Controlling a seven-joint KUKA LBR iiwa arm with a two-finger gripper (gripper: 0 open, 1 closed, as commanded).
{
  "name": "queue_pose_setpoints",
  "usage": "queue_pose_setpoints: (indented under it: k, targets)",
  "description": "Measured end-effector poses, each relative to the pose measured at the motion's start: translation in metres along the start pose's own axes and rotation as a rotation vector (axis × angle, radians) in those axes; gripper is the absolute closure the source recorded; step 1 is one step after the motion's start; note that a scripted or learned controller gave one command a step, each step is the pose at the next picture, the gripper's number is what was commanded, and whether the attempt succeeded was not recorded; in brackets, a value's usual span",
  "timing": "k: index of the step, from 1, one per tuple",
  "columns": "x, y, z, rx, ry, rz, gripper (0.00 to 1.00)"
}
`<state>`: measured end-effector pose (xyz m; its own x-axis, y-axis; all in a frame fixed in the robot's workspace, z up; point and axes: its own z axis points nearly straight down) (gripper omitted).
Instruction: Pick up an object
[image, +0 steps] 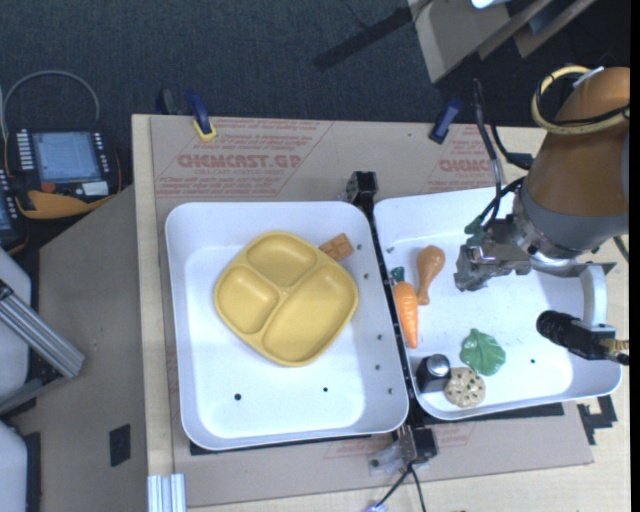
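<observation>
Nothing is lifted yet: the gripper (478, 272), finger state impossible to tell, hangs over the right bin (560, 390) near the chicken drumstick (429, 268), carrot (405, 311) untouched

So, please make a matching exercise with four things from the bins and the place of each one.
Things:
1. yellow divided plate
2. carrot
3. cookie
4. green leaf

Places:
A. right bin, along its left wall
B. right bin, near its front edge
C. left bin, in the middle
D. right bin, just behind the cookie

Pairs: 1-C, 2-A, 3-B, 4-D
</observation>
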<state>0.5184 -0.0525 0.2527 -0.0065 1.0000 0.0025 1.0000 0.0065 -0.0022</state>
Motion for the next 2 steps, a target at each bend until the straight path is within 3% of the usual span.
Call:
queue_pose_setpoints:
  k: [2]
  targets:
    - [0.109, 0.011, 0.03, 0.003, -0.001, 0.0, 1.0]
